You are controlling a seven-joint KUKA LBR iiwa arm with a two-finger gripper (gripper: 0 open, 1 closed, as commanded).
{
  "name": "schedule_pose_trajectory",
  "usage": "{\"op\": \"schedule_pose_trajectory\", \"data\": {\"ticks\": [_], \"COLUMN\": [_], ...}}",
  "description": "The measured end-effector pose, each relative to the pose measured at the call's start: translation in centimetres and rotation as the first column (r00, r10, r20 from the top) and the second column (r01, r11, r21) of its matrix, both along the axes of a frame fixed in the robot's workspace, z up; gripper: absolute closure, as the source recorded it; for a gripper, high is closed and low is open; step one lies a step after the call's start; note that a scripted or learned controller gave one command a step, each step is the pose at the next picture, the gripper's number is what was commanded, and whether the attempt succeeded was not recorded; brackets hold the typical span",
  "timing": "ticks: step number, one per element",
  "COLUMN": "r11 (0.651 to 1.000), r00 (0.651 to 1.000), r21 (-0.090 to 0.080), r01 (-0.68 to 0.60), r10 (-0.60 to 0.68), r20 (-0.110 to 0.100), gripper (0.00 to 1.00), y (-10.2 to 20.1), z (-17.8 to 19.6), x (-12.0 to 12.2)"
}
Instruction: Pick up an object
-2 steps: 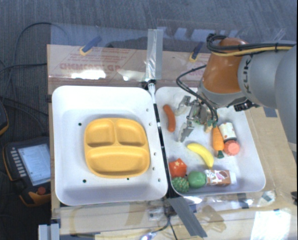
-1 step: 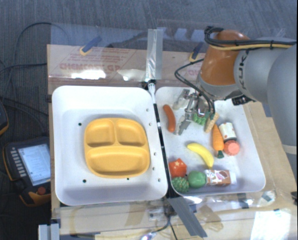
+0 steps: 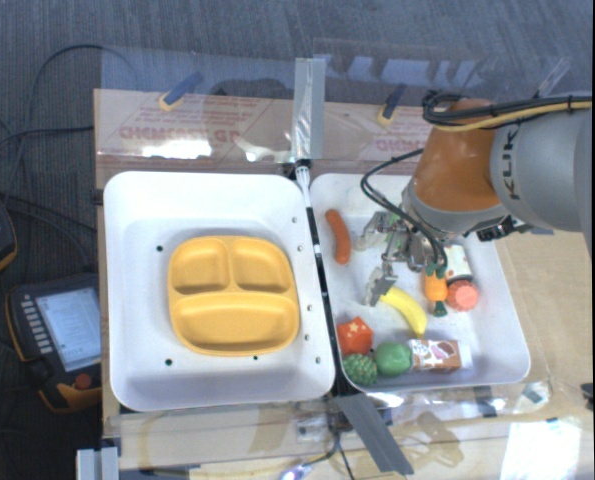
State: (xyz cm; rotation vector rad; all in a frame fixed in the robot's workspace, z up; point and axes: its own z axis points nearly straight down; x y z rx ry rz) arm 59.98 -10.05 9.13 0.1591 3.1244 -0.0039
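Several small toy foods lie in the right white bin (image 3: 512,353), and we see them as the candidates for picking. Nearest the gripper (image 3: 387,273) is a yellow banana (image 3: 407,309), curved and lying at a slant near the bin's middle, just below the metal fingers. To its right sit a small orange carrot-like piece (image 3: 435,288) and a round red-orange piece (image 3: 463,295), close together, with a white item (image 3: 457,262) just above them, partly under the arm. Along the bin's near edge we find a red tomato-like piece with a green top (image 3: 354,336), a bumpy green piece (image 3: 361,368), a smooth green round piece (image 3: 393,358), and a small packet (image 3: 437,354) with a red and white label whose writing is too small for us to read. An orange-red sausage (image 3: 338,236) lies lengthwise by the bin's left wall. The gripper hangs low over the bin, between sausage and carrot; we cannot tell whether the claw is released or clenched, and we see nothing between its fingers. Above it the arm (image 3: 537,163) shows its orange band and part of the letters "KU" on the grey casing. A yellow divided plate (image 3: 235,293) rests in the left white bin (image 3: 127,268). Behind both bins, a cardboard sheet (image 3: 177,128) carries red printing, upside down and unreadable to us.
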Motion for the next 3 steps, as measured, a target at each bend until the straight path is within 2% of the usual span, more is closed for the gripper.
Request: {"op": "schedule_pose_trajectory", "data": {"ticks": [1, 2, 3], "r11": [0.999, 1.000, 1.000], "r00": [0.999, 0.999, 1.000], "r21": [0.000, -0.006, 0.004], "r01": [0.032, 0.004, -0.012], "r10": [-0.032, -0.004, 0.012], "r20": [0.004, 0.043, -0.008], "gripper": [0.00, 0.00, 0.00], "y": [-1.6, -2.6, 0.6], "z": [0.0, 0.7, 4.0], "x": [-4.8, -9.0, 1.5]}}
